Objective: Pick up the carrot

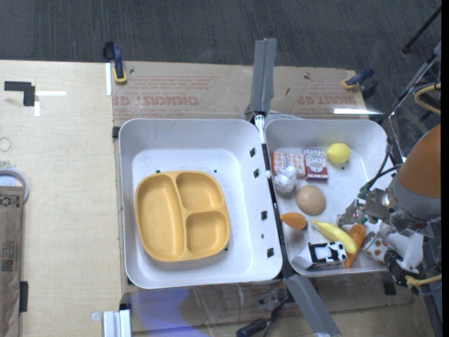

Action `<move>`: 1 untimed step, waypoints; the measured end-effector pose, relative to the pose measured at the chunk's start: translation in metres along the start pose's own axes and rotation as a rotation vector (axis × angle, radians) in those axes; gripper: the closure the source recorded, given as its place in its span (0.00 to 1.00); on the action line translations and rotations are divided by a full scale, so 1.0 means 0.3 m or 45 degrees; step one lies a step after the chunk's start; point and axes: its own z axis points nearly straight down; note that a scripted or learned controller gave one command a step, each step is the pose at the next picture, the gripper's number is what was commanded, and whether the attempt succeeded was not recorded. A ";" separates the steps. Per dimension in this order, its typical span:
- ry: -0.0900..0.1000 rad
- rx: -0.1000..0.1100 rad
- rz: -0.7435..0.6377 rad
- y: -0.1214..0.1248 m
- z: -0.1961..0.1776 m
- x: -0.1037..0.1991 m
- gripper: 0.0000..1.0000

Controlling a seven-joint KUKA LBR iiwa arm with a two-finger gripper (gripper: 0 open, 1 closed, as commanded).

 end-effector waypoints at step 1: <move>0.000 -0.002 0.131 -0.008 -0.001 0.107 0.00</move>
